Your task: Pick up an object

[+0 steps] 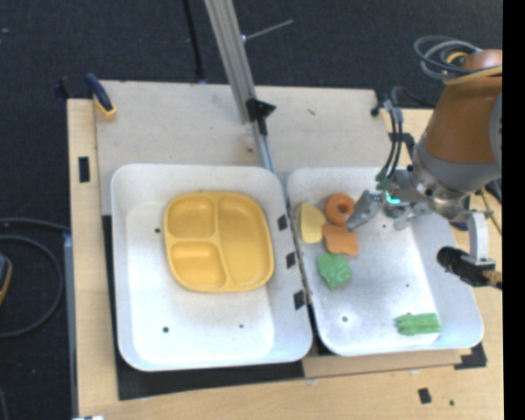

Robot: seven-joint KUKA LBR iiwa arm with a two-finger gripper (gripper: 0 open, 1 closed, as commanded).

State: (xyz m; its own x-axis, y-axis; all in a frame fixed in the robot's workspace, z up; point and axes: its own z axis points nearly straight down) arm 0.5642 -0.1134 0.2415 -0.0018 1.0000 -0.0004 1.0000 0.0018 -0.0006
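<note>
while the grey arm with its orange band reaches in from the right, its gripper hangs over the far part of the right bin, with the fingers spread apart and nothing between them. one dark finger points left toward a cluster of objects, its tip just beside the orange ring and the orange block; whether it touches either one cannot be told.

the cluster sits along the left side of the right bin: a pale yellow piece near the bin's left wall, the orange ring just right of it, the orange block touching the ring's near side, and a green lumpy object just nearer than the block. well apart from these, a flat green piece lies near the bin's near right corner.

the left bin holds a yellow divided tray (three compartments, one long and two smaller), lying flat toward the bin's far middle.

a metal pole slants up from between the bins at the far side of the bench. black cables loop on the dark floor to the left.
</note>
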